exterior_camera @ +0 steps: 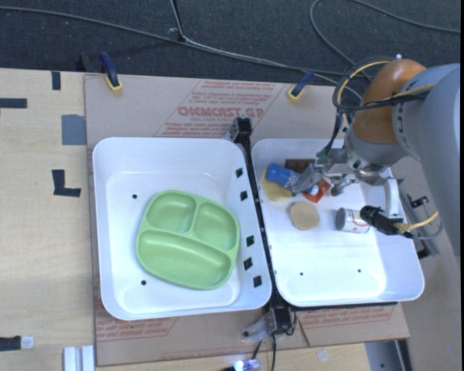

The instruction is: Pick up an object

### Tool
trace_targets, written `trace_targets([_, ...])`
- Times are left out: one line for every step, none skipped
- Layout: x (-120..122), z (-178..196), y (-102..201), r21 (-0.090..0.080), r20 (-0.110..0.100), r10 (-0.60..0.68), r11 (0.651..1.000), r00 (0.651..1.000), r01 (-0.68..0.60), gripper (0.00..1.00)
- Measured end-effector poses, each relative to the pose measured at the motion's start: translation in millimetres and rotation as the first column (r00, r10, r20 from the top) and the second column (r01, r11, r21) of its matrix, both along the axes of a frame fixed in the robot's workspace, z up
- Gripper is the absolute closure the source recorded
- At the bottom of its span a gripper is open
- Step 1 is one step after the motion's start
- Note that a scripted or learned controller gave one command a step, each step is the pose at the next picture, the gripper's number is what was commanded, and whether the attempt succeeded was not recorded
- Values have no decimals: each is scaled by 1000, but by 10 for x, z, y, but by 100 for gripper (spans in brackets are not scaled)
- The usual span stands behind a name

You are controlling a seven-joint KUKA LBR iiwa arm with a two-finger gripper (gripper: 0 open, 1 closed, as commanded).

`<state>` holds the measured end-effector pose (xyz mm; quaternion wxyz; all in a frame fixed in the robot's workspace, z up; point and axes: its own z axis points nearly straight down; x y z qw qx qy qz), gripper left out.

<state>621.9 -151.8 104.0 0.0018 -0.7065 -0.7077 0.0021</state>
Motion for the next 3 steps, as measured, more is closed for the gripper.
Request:
trace_targets([4,-194,7,-1,5,1,1000,1000,-1,0])
trace_targets([8,-82,3,-3,6,1,1000,1000,-1,100])
trace_targets([-7,551,12,0,10,0,1000,1000,0,100])
